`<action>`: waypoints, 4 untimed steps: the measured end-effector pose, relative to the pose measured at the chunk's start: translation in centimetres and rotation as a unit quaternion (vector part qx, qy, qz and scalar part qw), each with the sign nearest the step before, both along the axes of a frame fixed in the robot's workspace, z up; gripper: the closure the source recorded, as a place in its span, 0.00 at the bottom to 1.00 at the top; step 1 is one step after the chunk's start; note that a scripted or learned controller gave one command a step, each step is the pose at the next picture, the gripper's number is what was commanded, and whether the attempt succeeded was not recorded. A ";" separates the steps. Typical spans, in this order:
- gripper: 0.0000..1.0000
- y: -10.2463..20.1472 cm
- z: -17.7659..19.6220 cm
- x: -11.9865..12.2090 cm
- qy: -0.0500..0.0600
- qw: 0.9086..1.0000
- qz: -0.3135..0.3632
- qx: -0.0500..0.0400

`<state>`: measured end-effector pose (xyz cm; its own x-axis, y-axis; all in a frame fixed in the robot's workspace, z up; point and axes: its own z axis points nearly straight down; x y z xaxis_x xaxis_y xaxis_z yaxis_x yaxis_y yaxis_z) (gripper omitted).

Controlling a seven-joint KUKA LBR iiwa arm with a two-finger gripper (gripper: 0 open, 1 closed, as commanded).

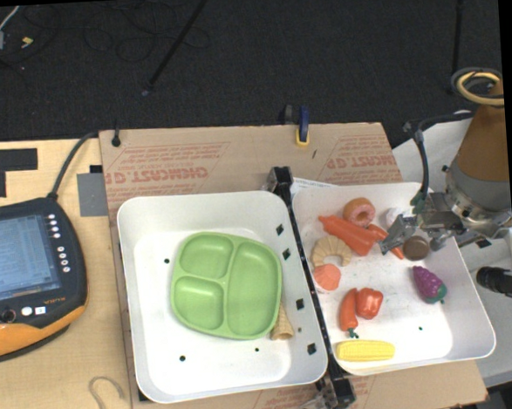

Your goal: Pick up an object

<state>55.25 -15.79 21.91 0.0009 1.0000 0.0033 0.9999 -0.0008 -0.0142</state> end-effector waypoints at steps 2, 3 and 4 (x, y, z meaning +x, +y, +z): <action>0.00 0.3 -4.2 1.0 -0.003 1.000 0.002 -0.001; 0.00 0.9 -10.6 0.7 -0.003 1.000 0.001 0.000; 0.00 1.2 -13.3 0.6 -0.004 1.000 0.001 -0.001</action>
<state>55.87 -14.57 8.58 -0.0010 1.0000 0.0020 1.0000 0.0010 -0.0056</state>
